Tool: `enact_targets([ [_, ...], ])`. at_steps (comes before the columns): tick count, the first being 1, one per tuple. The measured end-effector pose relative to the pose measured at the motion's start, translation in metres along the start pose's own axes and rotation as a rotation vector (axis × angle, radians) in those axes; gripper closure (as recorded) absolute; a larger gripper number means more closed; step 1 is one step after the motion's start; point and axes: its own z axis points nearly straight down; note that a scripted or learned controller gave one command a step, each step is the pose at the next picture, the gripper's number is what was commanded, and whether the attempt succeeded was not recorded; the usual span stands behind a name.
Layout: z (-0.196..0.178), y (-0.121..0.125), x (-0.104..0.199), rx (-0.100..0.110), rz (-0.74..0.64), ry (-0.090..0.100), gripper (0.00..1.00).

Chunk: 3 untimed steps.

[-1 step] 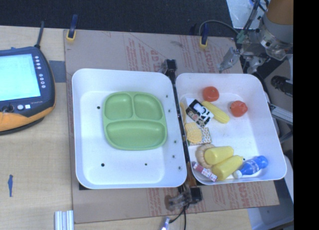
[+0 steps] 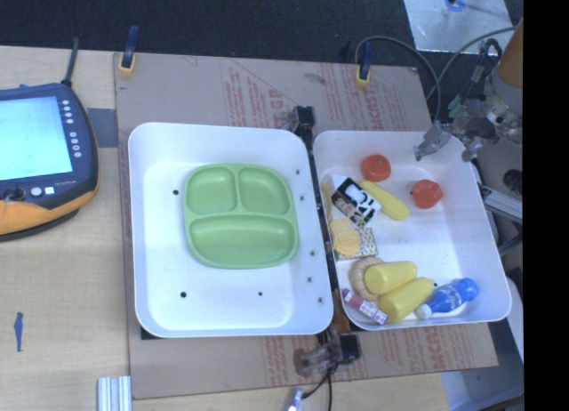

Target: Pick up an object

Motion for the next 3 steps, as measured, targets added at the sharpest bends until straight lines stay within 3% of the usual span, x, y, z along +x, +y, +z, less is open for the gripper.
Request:
enact_targets([
  [1,0.047,-0.039,0.002,-0.001,-0.003,0.001,0.0],
  [2,0.095,-0.042,0.003,-0.001,-0.003,0.001,0.0],
  [3,0.093,-0.002,0.002,-0.005,0.0,0.002,0.0],
])
